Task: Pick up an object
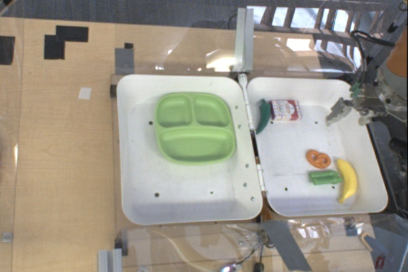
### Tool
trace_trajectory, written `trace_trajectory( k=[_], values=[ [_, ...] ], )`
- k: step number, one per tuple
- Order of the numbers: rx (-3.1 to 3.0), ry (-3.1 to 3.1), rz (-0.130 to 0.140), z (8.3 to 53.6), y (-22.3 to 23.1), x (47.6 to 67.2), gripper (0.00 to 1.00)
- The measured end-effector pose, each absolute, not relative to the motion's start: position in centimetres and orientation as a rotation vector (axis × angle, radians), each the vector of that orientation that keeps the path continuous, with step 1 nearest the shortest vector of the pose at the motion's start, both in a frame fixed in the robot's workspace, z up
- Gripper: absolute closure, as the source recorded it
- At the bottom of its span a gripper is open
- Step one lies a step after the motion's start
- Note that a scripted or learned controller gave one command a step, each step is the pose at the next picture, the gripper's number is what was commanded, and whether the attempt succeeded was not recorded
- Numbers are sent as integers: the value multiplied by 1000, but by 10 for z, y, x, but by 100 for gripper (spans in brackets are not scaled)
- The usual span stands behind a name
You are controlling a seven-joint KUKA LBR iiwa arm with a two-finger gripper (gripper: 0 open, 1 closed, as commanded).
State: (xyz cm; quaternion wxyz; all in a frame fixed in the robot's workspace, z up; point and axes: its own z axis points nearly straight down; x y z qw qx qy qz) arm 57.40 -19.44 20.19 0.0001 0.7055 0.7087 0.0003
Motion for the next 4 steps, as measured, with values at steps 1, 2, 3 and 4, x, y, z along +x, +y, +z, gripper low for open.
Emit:
trace_trajectory(
  k=[1, 2, 3, 4],
  values=[
    [2609, 1749, 0, 190, -181, 580, 0],
    [2609, 1749, 0, 190, -181, 580, 0],
    [2731, 1551, 0, 175, -186, 614, 0],
    [2529, 1865, 0, 119, -198, 540, 0]
  ],
)
